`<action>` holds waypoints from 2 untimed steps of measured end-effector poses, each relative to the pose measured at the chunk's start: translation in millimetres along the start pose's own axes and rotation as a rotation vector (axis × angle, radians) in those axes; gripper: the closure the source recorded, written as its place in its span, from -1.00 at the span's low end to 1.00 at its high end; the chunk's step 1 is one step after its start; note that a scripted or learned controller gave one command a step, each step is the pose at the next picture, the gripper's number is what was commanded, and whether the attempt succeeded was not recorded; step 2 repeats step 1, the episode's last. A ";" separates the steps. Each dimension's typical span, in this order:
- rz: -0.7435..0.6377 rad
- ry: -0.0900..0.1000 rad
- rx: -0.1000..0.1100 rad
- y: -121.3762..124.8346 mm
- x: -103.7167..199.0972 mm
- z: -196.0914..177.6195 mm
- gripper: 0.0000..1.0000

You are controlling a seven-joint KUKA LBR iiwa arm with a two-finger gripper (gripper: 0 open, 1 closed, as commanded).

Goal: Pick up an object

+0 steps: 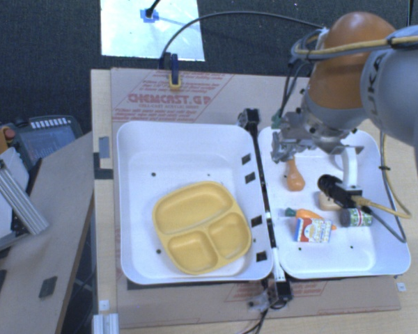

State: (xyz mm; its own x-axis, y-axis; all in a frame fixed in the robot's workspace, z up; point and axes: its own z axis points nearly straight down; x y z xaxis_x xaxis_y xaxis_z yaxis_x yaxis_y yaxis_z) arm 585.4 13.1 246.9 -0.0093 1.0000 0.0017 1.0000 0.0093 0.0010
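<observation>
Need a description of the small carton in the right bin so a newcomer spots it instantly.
Start at the right bin, the one the arm reaches over. Near its left wall, toward the front, lies a small carton, orange, white and blue. Its boxy printed faces set it apart from the plain orange carrot-shaped piece behind it and the little bottle to its right.

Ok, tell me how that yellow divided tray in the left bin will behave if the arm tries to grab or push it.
The yellow tray looks like moulded plastic, so probably stiff and light. It lies flat on the left bin with a low rim, so a top grasp would likely find little to pinch. Pushed, its smooth base would probably slide rather than tip.
</observation>
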 end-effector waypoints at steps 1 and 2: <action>0.000 0.000 -0.002 17.0 54.0 -1.0 1.00; 0.000 0.000 -0.002 17.0 54.0 -1.0 1.00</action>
